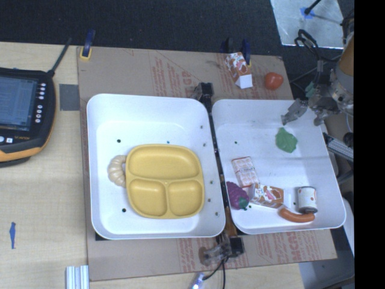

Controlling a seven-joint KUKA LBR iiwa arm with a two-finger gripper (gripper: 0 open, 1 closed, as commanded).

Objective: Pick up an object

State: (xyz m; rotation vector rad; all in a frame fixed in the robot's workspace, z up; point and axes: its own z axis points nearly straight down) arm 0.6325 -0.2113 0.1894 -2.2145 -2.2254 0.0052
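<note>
- Two white bins side by side on the bench: left bin [99, 161], right bin [328, 179].
- Right bin contents, candidates for picking: green lump [286, 140] near the far right; flat printed packet [245, 171] mid-left; purple item [236, 193] against the left wall; second packet [268, 195] just beside it; small can [306, 198] lying on its side near the front right; orange sausage-shaped piece [296, 215] touching or just in front of the can.
- Left bin contents: yellow divided tray [163, 180]; pale ridged item [116, 169] touching its left edge.
- Nearest candidate: the green lump, lying free, well apart from the rest. Judged light, irregular, possibly soft plastic; a hold across its narrower width looks best. The can would likely roll; the packets lie flat and offer little edge.
- Gripper [305, 112]: at the far right corner of the right bin, just beyond the green lump. Fingers appear spread apart, nothing between them, not touching any item as far as can be seen.
- Outside the bins, beyond the far edge: small carton [239, 68]; red ball-like item [273, 80].
</note>
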